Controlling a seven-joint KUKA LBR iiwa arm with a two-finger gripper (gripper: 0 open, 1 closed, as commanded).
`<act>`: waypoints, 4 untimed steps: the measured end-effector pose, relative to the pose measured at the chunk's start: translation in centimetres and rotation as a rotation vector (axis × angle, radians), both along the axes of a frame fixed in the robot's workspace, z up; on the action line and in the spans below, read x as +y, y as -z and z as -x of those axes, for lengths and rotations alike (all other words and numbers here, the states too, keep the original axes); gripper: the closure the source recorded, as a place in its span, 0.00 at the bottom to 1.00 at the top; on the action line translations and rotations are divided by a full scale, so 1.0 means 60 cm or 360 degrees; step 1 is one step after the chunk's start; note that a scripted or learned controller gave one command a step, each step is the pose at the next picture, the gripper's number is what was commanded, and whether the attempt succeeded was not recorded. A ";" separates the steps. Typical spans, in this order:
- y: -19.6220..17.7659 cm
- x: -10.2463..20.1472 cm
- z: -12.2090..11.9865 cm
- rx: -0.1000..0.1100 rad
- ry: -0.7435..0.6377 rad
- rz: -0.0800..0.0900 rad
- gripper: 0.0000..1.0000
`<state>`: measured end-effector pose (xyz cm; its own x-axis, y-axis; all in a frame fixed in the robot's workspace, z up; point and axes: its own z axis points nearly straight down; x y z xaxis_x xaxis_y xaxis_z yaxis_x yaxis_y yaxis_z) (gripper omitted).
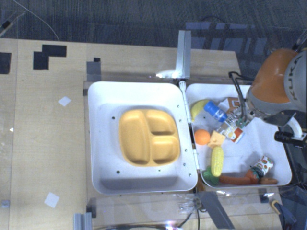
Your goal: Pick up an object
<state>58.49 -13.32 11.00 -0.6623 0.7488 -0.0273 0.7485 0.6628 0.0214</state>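
My gripper (238, 117) hangs low over the middle of the right bin (280, 150), below the arm's orange band (274, 78). It is right above a clear bottle with a blue cap (217, 114) and a red and white packet (234, 134), both partly hidden under it. I cannot see whether it touches either one. Around it lie a yellow lemon (199, 108), an orange (202, 137), a cheese wedge (217, 139), a corn cob (217, 160), a red sausage (238, 179) and a small printed can (263, 165).
The left bin (103, 143) holds a yellow divided plate (148, 137). A green item (208, 177) sits in the right bin's front left corner. A metal post (184, 54) stands behind the wall between the bins. A black cable (238, 87) loops beside the wrist.
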 end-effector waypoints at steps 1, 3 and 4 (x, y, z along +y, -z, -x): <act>0.002 0.001 0.001 0.0004 0.0000 -0.0002 0.00; 0.013 0.060 -0.072 0.0019 0.0626 -0.0020 1.00; -0.133 0.137 -0.005 0.0029 0.0739 -0.0029 1.00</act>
